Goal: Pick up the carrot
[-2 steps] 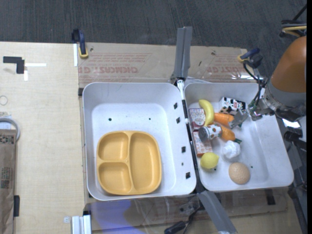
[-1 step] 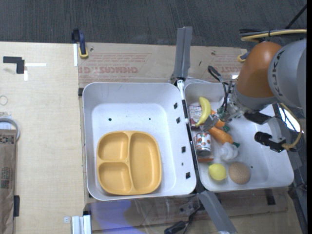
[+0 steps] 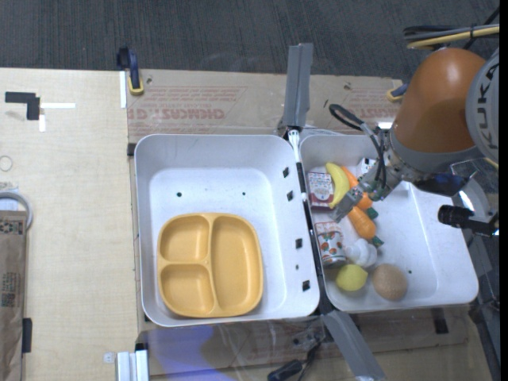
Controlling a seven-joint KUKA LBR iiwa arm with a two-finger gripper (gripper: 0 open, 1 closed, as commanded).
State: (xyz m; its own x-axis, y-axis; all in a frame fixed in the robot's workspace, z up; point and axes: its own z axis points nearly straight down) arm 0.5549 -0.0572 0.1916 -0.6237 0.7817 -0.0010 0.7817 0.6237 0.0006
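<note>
The orange carrot (image 3: pixel 364 223) lies slantwise in the right bin (image 3: pixel 432 248), near the bin's left side. A yellow banana (image 3: pixel 339 182) lies just up and left of it. My gripper (image 3: pixel 359 196) is low over the carrot's upper end, between the banana and the carrot, and hides that end. The arm's orange band (image 3: pixel 438 101) stands above and to the right. Whether the gripper touches the carrot cannot be told.
The right bin also holds a red-and-white packet (image 3: pixel 320 189), a second packet (image 3: pixel 330 243), a white object (image 3: pixel 363 252), a yellow lemon (image 3: pixel 352 278) and a brown round item (image 3: pixel 390 282). A yellow divided plate (image 3: pixel 211 264) sits in the left bin (image 3: pixel 206 161).
</note>
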